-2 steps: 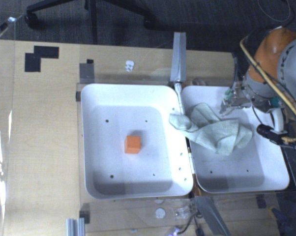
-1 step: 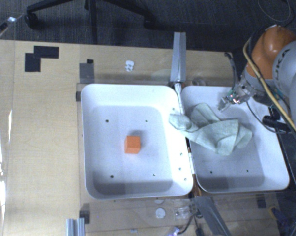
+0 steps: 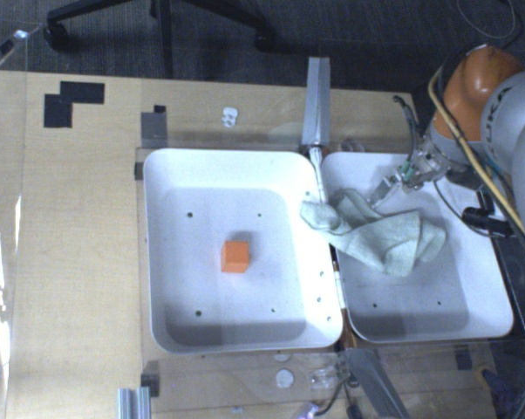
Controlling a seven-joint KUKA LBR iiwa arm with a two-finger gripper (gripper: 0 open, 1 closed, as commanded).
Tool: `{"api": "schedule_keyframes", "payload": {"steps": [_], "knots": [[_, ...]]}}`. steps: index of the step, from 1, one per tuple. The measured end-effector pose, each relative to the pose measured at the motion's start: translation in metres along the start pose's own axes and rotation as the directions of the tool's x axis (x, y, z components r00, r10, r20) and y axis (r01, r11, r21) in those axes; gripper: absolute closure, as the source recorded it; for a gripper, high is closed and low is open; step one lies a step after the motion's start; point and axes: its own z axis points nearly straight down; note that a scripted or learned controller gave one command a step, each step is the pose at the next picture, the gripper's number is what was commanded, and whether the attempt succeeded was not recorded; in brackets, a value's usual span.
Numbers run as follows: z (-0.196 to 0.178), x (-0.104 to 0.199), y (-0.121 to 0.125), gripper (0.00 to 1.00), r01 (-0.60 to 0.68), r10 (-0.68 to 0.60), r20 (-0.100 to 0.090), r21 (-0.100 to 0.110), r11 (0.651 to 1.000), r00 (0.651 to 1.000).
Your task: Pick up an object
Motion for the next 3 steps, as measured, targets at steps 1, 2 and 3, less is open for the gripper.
{"api": "schedule_keyframes", "payload": {"steps": [1,2,3], "knots": [[-0.014,-0.004,0.003,1.00,0.003,-0.003,0.023,-0.016,1.000,1.000],[-0.025,-0.018,-0.007,1.00,-0.365,0.365,0.015,-0.019,0.931,0.931],[0.001,-0.046,-0.019,1.00,-0.723,0.723,0.006,-0.023,0.691,0.691]]}}
